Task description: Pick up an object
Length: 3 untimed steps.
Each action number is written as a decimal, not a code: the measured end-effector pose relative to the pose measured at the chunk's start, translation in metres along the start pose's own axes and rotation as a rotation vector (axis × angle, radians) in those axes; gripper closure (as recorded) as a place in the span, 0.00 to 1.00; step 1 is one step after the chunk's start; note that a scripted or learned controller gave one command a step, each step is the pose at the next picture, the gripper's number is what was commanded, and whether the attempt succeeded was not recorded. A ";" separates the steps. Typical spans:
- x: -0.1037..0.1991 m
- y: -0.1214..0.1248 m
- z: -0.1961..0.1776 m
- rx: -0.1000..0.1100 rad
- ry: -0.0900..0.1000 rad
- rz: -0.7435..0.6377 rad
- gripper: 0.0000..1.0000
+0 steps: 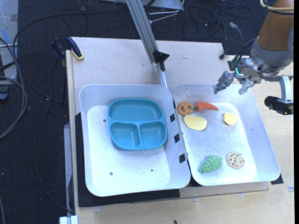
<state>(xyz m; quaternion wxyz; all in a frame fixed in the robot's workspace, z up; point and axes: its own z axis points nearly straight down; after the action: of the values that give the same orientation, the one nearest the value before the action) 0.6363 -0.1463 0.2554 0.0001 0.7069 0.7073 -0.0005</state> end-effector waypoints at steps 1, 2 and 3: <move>0.000 0.000 -0.001 -0.001 0.000 0.000 0.00; 0.004 0.000 0.063 0.005 0.001 0.001 0.00; 0.009 0.007 0.111 0.003 0.001 -0.002 0.00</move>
<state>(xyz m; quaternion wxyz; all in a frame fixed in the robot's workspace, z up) 0.6433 -0.1373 0.1444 -0.0011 0.7061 0.7081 -0.0011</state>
